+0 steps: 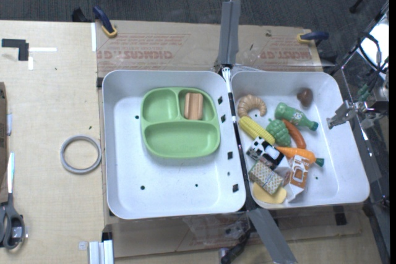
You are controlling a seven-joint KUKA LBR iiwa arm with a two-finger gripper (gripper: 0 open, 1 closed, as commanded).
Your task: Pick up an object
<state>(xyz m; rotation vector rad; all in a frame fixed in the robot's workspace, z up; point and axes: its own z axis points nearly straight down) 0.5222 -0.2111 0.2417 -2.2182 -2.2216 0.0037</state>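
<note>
Nearest, against the front wall of the right bin (pixel 346 195): a yellow slice (pixel 270 196), a patterned box (pixel 267 177) leaning on it, and an orange-and-white carton (pixel 299 171) touching both. Just behind, packed tight: a black-and-white toy (pixel 262 150), a carrot (pixel 298 153), an ear of corn (pixel 255 128), a green bumpy vegetable (pixel 278 132). Further back, looser: a green bottle (pixel 296 115), a croissant (pixel 252 105), and a brown ball (pixel 304 96) standing alone near the far wall. Off to the right, level with the bottle, the gripper (pixel 339 119) hanging over the right wall of that bin, well apart from every toy; wide or narrow cannot be told from this angle, and nothing seen in it. Judged so: pick not yet made, with approach, descent, closing and lift all left to do. In the left bin (pixel 124 182), a green divided plate (pixel 179 139) with a tan block (pixel 193 106) in its far right compartment. Open floor along the right side and front right corner of the right bin, good for coming down. Tight room within the heap, where neighbours touch. Brown ball and croissant likely easiest, though both near walls. Divider between the bins close beside corn and croissant.
</note>
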